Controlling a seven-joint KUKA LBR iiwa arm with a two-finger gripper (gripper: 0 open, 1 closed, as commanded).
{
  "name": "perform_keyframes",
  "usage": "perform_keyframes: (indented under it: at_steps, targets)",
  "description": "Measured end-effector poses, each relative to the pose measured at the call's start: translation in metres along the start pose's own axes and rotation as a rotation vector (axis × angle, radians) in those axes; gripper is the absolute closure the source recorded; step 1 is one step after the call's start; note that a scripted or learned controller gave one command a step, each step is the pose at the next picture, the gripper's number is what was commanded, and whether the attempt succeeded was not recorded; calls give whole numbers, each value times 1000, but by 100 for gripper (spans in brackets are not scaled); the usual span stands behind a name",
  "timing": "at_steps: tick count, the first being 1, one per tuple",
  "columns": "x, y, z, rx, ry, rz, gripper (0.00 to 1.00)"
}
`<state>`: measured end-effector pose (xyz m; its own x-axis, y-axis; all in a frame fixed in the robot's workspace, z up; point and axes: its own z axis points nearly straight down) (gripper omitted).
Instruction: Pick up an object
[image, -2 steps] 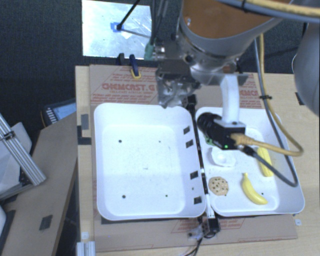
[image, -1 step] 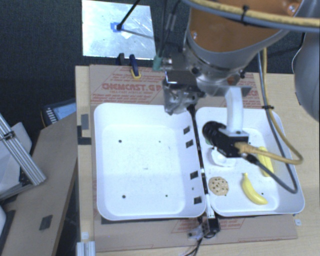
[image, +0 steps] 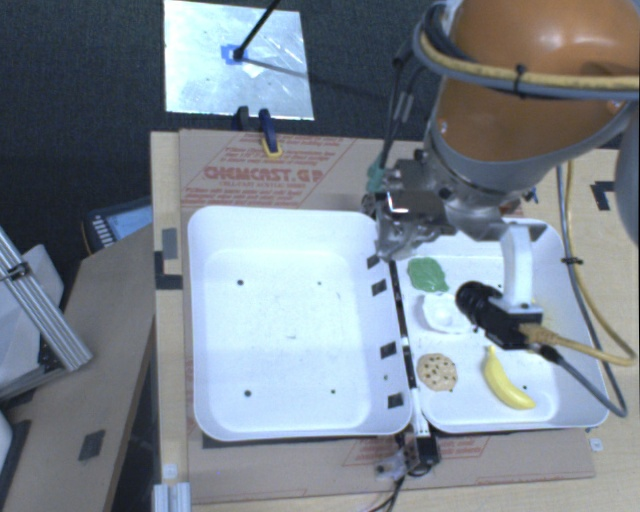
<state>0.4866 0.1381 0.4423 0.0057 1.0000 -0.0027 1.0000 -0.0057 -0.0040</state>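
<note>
Arm (image: 520, 90) bent low over right bin (image: 575, 400), near green piece (image: 428, 274)

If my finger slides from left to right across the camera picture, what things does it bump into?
Left white bin → cookie → banana. The green thing and the white thing line up with the cookie, so they are left out.

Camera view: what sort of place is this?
Probably a robotics lab bench: an industrial arm hangs over two shallow white bins, the right bin holding a small banana and cookie.
</note>
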Motion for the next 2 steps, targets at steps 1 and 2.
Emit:
perform_keyframes:
  at_steps: [1, 2]
  targets:
    - [45, 48, -37, -11, 5, -11, 100]
    - [93, 60, -97, -13, 8, -14, 100]
